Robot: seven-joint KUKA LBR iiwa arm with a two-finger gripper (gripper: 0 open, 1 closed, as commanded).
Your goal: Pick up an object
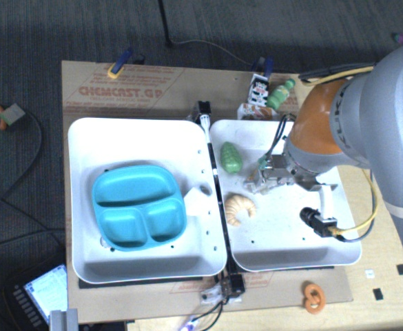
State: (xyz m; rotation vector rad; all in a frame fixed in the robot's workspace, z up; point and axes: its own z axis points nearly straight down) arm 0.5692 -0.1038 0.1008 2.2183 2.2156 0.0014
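Arm: grey, with an orange band above the wrist, it comes in from the right edge and bends down over the right bin, the wrist low above the bin's upper middle.
End effector: it sits low in the right bin, pointing toward the divider between the bins, near the bin floor; its metal tip lies between the green object and the beige one.
Grip state: cannot tell, since the tip is small and blurred against the white floor, and nothing is clearly seen in it.
Green object: lies in the right bin's upper left, near the divider, just left of the end effector and apart from it.
Beige object: curled, shell-like, on the right bin's floor below the end effector, close to the divider.
Left bin: holds a blue three-compartment tray.
Hidden: the arm's bulk covers the right bin's upper right corner and part of the bench behind it.
Hard to make out: a black part with a yellow cable, possibly a fitting on the arm.
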